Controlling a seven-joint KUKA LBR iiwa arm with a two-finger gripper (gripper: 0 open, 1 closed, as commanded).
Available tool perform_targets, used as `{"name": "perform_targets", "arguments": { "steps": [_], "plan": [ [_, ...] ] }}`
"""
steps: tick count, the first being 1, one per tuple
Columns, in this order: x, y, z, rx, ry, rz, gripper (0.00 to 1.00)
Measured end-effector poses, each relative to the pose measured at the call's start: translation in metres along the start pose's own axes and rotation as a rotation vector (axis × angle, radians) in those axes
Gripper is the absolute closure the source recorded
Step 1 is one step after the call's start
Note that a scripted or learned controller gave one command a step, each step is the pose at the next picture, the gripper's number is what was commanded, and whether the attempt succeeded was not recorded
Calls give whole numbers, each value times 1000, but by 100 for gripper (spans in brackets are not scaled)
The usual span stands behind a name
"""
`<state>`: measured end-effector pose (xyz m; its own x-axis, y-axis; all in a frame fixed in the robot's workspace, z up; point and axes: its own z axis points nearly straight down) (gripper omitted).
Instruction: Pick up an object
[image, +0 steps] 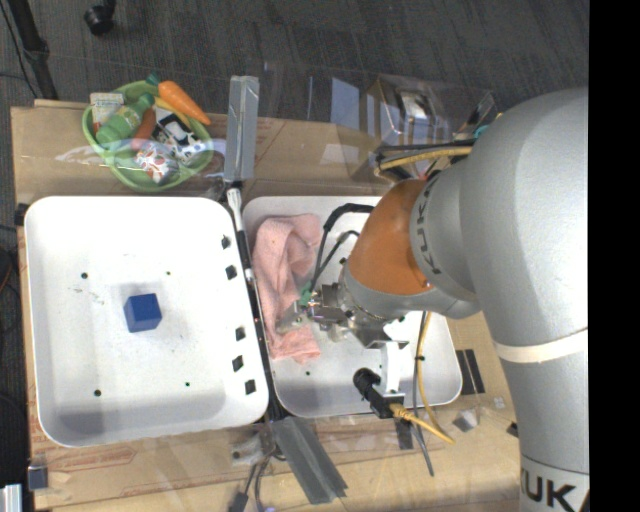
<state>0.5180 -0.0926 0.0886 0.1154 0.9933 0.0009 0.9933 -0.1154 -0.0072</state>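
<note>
The gripper (308, 312) sat low in the right bin (440, 385), at the pink cloth's (283, 262) five o'clock edge; whether it pinched fabric could not be told; the blue cube (143, 311) lay in the left bin (60, 240), toward nine o'clock; soft cloth might slip free on lifting, or snag the bin wall.

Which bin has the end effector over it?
The right bin, holding the pink cloth; the end effector sits at the cloth. The left bin holds a blue cube.
</note>
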Motion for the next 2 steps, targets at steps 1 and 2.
{"name": "perform_targets", "arguments": {
  "steps": [1,2],
  "plan": [
    [0,0,-7,6,0,-4,100],
    [1,35,-113,-1,-2,-299,100]
  ]
}}
